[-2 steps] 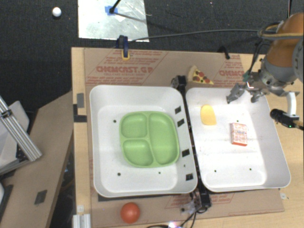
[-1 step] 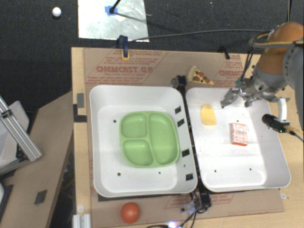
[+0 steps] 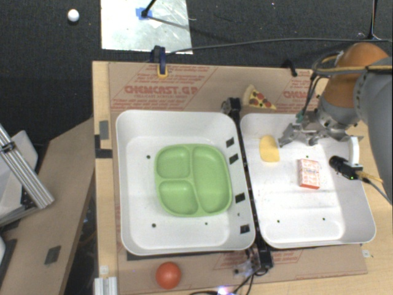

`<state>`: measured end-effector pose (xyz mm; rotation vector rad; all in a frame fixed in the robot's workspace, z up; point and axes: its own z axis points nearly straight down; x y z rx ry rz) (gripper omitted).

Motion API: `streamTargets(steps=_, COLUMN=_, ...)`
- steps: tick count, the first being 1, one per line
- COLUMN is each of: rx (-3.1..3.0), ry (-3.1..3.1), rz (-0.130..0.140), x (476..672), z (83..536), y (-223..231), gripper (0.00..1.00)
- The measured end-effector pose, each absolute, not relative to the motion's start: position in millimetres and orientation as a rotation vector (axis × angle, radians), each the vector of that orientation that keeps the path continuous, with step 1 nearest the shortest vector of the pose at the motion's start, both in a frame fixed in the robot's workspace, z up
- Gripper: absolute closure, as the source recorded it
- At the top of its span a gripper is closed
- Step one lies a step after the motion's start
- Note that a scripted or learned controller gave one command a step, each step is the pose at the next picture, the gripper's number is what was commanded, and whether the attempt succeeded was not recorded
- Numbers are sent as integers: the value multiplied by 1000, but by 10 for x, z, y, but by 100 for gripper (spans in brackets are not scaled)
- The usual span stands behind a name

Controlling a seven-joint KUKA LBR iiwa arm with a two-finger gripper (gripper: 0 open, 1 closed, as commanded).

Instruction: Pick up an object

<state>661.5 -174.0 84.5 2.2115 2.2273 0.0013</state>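
The arm comes in from the upper right of the frame, and the gripper (image 3: pixel 295 134) hangs low over the right bin (image 3: pixel 344 226), near its top edge. Whether it is released or clenched I cannot tell from this slant, and nothing shows in its grasp.

Two candidates sit in that bin: a yellow piece (image 3: pixel 269 149) just left and below the gripper, right of centre frame, and a red-and-white box (image 3: pixel 309 173) further down and right, near the arm's body. They lie apart from each other, both flat on the bin floor.

The risks, as I judge them: the gripper looks close to the yellow piece but offset toward its upper right, so a straight descent could clip its edge and nudge it toward the bin wall. The piece looks rounded and may squirt out on closing. The box lies low and flat, hard to get under.

The green tray (image 3: pixel 193 179) in the left bin (image 3: pixel 132 226) sits centre frame, well out of play
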Motion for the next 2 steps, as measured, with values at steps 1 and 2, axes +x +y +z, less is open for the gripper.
streamTargets(steps=1, rx=2208, ry=2227, rz=4, x=6624, z=963, y=-1740, gripper=100)
streamTargets(steps=2, rx=2213, ry=2225, rz=4, x=6633, z=1391, y=-1747, gripper=100)
